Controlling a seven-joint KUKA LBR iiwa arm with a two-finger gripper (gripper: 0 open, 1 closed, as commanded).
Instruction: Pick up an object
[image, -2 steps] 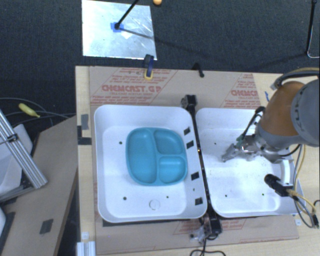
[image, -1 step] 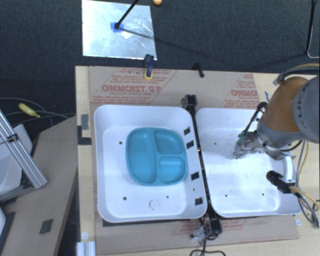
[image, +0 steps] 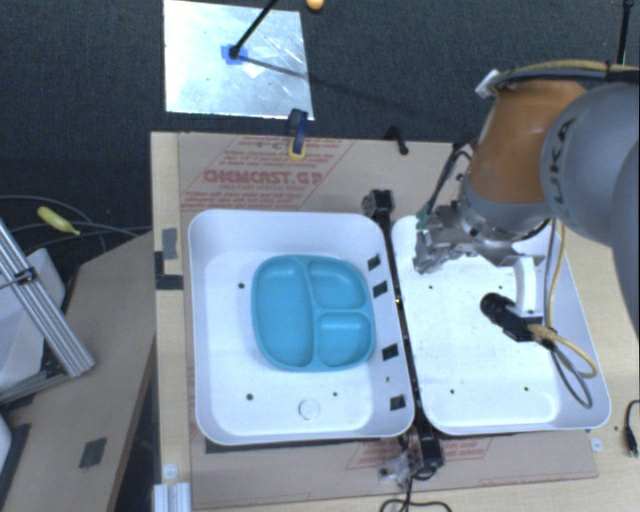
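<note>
A blue divided plate (image: 308, 312) lies flat in the middle of the left white bin (image: 215, 300), with three compartments facing up. My gripper (image: 428, 254) hangs over the far left corner of the right white bin (image: 575, 400), close to the wall between the two bins. It is to the right of the plate and apart from it. I see nothing held at its tip. The grey arm with its orange band (image: 520, 140) covers the far part of the right bin.
A black connector with a yellow cable (image: 508, 314) hangs from the arm over the right bin's middle. Black clips (image: 384, 322) line the ridge between the bins. A small round mark (image: 308, 408) sits near the left bin's front. A shiny sheet (image: 238, 58) lies beyond the bench.
</note>
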